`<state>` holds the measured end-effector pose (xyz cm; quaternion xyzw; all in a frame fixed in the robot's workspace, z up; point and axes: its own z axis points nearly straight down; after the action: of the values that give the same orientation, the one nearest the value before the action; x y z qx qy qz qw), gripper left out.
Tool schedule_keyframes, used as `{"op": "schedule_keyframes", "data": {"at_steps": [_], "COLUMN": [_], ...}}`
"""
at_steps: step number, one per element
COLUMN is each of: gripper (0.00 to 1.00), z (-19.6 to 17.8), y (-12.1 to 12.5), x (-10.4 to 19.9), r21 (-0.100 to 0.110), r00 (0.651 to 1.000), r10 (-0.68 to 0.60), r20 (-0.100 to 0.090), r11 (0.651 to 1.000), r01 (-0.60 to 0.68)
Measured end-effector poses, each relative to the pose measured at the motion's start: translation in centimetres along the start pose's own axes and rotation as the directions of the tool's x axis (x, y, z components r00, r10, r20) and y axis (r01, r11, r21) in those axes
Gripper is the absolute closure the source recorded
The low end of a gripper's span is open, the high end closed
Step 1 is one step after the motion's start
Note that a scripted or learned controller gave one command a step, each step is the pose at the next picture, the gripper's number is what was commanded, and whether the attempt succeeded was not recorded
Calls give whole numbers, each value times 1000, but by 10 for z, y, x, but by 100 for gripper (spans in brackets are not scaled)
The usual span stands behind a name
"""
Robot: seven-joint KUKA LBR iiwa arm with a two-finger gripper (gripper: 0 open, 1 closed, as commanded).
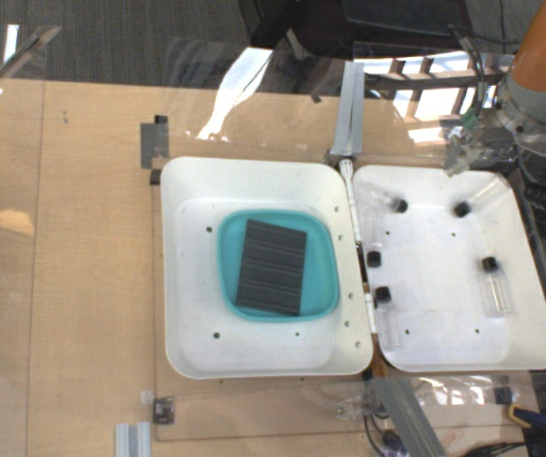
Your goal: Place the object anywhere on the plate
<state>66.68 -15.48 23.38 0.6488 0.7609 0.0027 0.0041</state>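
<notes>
- Camera view: dark grey ribbed rectangular block (272, 268) lies flat on the teal square plate (231, 241), inside left shallow white bin (183, 341).
- Handling (est.): block looks stiff, light, matte; ribs should aid grip. Best hold is across its short width.
- Gripper (471, 139) sits at far edge of right white bin (530, 341), well apart from block; arm cut off at frame edge. Jaw state: can't tell, too blurred.

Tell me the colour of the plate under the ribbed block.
Teal, seen in the camera view: the plate sits in the left bin, with the dark grey block on it.
</notes>
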Motion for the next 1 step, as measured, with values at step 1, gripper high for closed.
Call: {"op": "schedule_keyframes", "data": {"at_steps": [1], "gripper": [100], "z": [-206], "y": [-25], "x": [2], "r21": [-5], "r00": [993], "r10": [-114], "r20": [4], "r11": [993], "r01": [114]}}
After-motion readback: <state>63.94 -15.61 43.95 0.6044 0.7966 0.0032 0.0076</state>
